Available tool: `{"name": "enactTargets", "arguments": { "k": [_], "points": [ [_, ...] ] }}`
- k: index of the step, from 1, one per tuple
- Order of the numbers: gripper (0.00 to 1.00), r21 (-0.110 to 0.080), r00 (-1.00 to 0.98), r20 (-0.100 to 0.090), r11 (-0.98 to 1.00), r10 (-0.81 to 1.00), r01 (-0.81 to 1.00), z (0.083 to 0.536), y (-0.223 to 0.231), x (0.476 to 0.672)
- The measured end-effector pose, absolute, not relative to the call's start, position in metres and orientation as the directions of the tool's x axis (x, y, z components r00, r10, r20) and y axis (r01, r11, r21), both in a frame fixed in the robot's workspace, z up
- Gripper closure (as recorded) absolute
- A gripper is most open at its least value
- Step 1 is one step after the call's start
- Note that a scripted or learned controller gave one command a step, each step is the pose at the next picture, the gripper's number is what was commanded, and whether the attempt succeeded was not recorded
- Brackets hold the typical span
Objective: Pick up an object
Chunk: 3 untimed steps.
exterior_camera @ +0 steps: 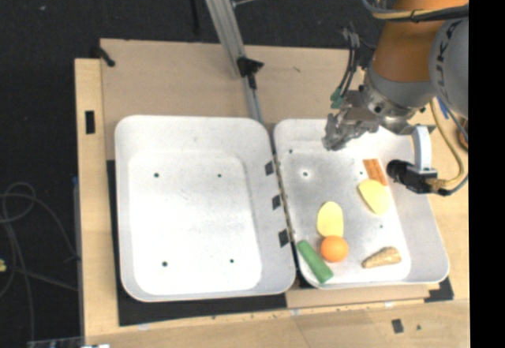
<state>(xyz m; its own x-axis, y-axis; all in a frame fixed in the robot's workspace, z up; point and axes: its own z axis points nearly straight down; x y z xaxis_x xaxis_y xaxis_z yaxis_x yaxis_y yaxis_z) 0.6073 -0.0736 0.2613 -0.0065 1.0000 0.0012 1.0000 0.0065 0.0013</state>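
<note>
From the overhead camera you see the gripper (pixel 341 136) over the right bin's (pixel 418 260) far edge; I cannot tell its state. The orange ball (pixel 334 248) lies near the front, touching a yellow piece (pixel 331 219), green stick (pixel 314 260) beside it.

A light wooden tabletop (pixel 170 78) carries two shallow white bins side by side, their inner edges touching or nearly so. The left bin (pixel 197 208) and the right bin (pixel 312 157) both rest on a dark mat (pixel 113 181) that shows along the left bin's outer side and the near edge. A slanted metal post (pixel 225 19) meets the tabletop behind the seam between the bins.
</note>
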Motion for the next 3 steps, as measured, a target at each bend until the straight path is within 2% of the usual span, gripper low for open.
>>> {"name": "enactTargets", "arguments": {
  "k": [1,3],
  "points": [
    [1.00,0.000,-0.005,0.000,0.005,1.000,1.000,0.258,-0.034,0.595],
    [1.00,-0.001,-0.008,0.002,0.008,1.000,1.000,0.239,0.081,0.565]
  ]
}}
